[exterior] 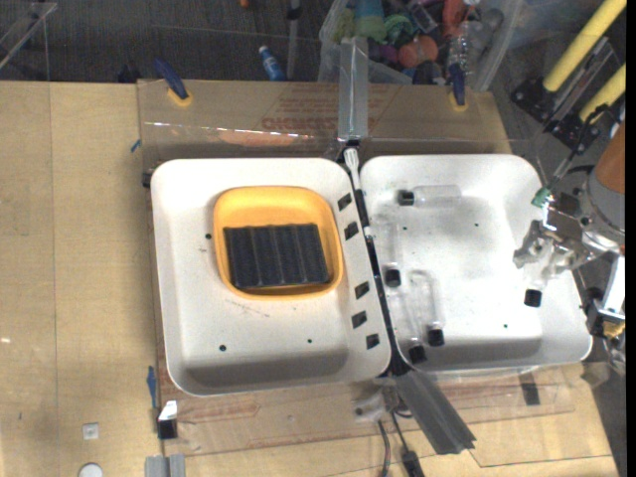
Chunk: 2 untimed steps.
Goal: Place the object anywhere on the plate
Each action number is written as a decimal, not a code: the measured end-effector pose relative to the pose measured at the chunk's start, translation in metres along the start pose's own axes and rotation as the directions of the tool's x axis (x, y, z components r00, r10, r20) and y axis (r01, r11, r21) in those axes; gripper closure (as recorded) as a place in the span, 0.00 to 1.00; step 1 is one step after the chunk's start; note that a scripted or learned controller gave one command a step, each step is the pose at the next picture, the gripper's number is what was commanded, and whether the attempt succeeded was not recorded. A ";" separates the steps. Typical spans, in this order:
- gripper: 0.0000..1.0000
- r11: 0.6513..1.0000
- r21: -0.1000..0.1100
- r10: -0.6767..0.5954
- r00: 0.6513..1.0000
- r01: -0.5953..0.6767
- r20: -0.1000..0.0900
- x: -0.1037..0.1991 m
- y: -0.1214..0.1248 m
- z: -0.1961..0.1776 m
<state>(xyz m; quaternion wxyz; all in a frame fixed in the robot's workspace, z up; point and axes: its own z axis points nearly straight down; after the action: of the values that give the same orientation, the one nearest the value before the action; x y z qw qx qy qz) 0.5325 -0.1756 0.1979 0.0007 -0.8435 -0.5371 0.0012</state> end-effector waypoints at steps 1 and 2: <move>1.00 1.000 -0.001 -0.024 1.000 0.024 -0.001 0.018 0.067 0.016; 1.00 0.976 -0.004 -0.216 0.976 0.216 0.001 0.055 0.106 0.011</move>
<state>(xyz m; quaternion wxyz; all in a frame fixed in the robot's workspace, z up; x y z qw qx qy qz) 0.6521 -0.1708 0.1867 -0.0011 -0.7803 -0.6254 0.0000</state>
